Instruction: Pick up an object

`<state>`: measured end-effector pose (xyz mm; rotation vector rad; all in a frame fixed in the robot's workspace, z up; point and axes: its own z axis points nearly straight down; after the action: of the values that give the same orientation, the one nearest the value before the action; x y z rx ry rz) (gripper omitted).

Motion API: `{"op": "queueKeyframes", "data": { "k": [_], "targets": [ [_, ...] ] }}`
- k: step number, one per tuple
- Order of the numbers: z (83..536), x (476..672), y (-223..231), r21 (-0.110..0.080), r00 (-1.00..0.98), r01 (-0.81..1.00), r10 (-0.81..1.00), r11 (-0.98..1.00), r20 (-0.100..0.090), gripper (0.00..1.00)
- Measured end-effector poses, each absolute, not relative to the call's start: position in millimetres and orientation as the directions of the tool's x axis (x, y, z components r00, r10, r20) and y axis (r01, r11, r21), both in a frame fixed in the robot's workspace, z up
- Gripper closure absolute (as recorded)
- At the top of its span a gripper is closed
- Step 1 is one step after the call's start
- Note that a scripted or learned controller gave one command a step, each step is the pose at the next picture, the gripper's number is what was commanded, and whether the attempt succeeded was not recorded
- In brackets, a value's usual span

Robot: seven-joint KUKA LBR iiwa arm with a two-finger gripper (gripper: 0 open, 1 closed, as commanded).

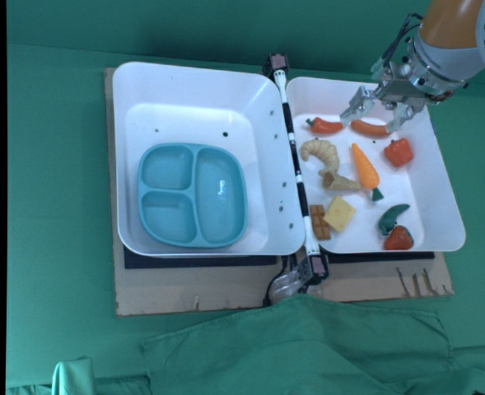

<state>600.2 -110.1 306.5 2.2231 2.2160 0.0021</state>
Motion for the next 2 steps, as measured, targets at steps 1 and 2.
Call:
{"op": "queueKeyframes", "data": {
  "k": [1, 2],
  "targets": [
    [252.3, 600.7, -101.6, -0.002, 0.003, 1.0, 1.0, -0.003, -0.001, 0.0],
    [203.9, 591.4, -98.8, -0.003, 0.004, 1.0, 1.0, -0.004, -0.001, 0.0]
  ]
}}
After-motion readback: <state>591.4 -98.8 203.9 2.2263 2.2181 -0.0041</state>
